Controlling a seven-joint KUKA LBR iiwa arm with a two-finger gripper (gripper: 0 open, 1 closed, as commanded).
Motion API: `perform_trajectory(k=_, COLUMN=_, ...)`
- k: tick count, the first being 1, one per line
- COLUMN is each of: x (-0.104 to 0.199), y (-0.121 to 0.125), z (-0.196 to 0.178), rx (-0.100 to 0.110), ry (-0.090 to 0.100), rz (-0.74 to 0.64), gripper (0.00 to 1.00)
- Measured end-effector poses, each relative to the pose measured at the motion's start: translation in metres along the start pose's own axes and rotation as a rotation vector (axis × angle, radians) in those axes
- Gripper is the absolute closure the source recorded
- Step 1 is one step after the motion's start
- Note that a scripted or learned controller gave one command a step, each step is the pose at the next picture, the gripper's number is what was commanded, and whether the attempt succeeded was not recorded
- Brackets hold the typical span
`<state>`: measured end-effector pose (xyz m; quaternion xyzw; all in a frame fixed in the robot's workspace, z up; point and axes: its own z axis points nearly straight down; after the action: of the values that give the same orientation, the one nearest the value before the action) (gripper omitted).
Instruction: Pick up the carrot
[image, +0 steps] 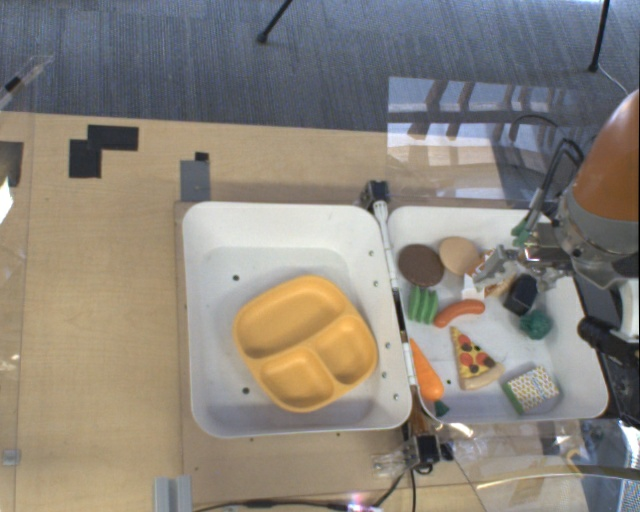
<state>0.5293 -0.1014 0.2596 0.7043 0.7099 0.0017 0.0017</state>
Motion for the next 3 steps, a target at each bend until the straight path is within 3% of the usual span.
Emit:
perform_trajectory(k=1, x=0.056, y=-0.031, z=0.076, rx=0.001, ry=0.002, rz=-0.408, gripper=0.00)
perform_trajectory(k=2, x=0.106, y=-0.040, z=0.075, rx=0.000, ry=0.003, rz=-0.532, gripper=0.00)
perform_trajectory(k=3, x=0.105, y=-0.040, z=0.075, rx=0.000, ry=0.002, rz=-0.531, gripper=0.00)
